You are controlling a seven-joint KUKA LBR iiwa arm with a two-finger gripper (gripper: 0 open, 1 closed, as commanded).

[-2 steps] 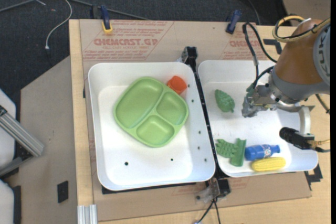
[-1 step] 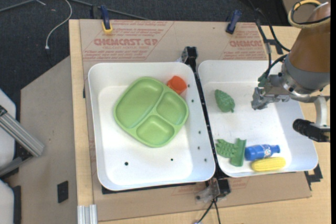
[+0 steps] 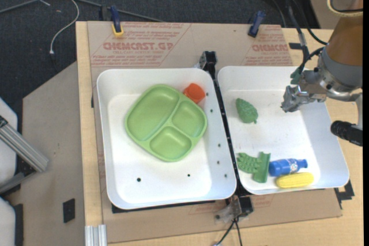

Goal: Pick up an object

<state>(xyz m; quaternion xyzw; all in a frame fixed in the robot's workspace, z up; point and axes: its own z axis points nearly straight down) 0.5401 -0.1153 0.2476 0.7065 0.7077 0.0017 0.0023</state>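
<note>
Over the right bin's far-right part, my tool [image 3: 290, 102] hangs above bare white floor, nothing under or between its tips as far as I can see. Whether they stand apart or together I cannot tell; the tip end is a small dark-grey blur at this angle.

Step as I judge it: approach, no grasp yet. No target is fixed by the task, so any loose item counts. Closest candidate is the green leafy toy [image 3: 246, 110], just toward the bin's left wall from the tool, lying apart from everything else. Next move calls for a short shift toward that wall and a descent, tips set across its narrow width.

Other options sit along the right bin's [image 3: 331, 150] near edge: a green comb-like piece [image 3: 255, 165], a blue bottle [image 3: 286, 167] touching it, and a yellow corn-shaped toy [image 3: 295, 181] just beside the bottle. Tight cluster, riskier to enter.

Materials: all look like moulded plastic. Leafy toy is bumpy and tapered. Bottle smooth, rounded, likely to roll. Corn ridged, oblong.

Left bin [image 3: 115, 181]: a light-green three-compartment plate [image 3: 165, 122], smooth, flat, hard to pinch; a small orange piece [image 3: 195, 92] touches its far rim. Bins are glossy white on a cardboard-covered surface [image 3: 173, 37].
</note>
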